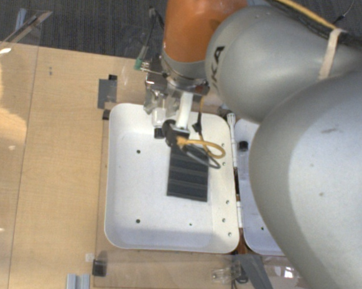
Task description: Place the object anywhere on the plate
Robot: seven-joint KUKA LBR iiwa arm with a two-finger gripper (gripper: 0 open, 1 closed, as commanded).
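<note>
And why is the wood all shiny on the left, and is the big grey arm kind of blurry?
Camera view: light glares off the bench at the left, washing out the wood; the arm sits close to the lens, so it looks huge and soft-edged; the left bin is sharp, with a soft shadow along its near wall; the dark ridged object stays crisp.

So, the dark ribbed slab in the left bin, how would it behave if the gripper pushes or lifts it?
The dark ribbed slab lies flat in the left bin, so it would probably slide, not roll or tip. Its straight edges suggest stiffness. Being low, it may be awkward to pinch from above.
</note>
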